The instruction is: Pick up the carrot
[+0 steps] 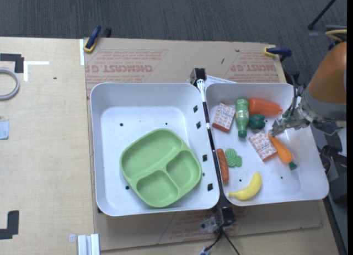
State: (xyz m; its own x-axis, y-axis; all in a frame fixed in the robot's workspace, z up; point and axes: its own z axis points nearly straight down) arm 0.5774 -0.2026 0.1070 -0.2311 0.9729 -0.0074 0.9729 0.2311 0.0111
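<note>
The carrot point(282, 150) is orange with a small green stub at its lower end. It lies at a slant in the right bin point(309, 190), near that bin's right side. My gripper point(279, 126) hangs just above the carrot's upper end, reaching in from the right under the grey arm with the orange band point(331, 77). Nothing visible is lifted off the bin floor.
Close to the carrot lie a red and white box point(262, 145), dark green broccoli point(256, 120), a green bottle point(241, 117), an orange vegetable point(265, 106) and another red and white box point(223, 117). A sausage point(222, 164), a green leaf point(234, 158) and a banana point(246, 187) lie nearer the front. The left bin point(110, 110) holds a green divided plate point(160, 166).
</note>
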